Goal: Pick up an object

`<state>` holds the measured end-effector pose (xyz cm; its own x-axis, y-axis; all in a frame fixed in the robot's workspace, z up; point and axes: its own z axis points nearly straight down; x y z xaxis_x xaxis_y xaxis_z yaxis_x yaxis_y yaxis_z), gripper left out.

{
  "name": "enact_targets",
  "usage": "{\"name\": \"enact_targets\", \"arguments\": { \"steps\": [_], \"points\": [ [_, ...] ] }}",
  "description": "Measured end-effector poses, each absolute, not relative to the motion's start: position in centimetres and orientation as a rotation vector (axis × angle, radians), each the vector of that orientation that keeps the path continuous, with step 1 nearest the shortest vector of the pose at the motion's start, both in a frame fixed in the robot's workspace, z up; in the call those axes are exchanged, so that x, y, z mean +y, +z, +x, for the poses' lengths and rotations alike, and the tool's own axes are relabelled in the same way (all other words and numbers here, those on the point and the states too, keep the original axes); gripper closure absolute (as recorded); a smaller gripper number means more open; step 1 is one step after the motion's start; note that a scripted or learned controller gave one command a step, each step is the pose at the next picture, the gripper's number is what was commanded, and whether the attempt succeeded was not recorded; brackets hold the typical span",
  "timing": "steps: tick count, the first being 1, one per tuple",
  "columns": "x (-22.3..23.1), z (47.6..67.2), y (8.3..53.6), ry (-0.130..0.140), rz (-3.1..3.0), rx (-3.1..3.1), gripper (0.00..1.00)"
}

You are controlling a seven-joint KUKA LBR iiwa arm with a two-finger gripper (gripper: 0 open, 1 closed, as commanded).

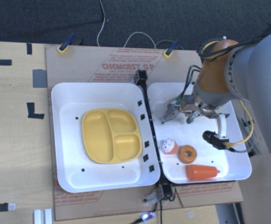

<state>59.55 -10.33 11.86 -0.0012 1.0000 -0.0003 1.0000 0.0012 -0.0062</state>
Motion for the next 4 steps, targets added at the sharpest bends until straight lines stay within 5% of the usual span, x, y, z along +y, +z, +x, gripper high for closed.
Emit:
{"name": "enact_targets", "arguments": {
  "steps": [1, 4],
  "points": [
    [-10.2, 59.6, 13.1, 0.004, -2.216, -2.223, 1.00],
    [-9.9, 60.7, 25.8, -0.003, -2.222, -2.225, 1.00]
  ]
}}
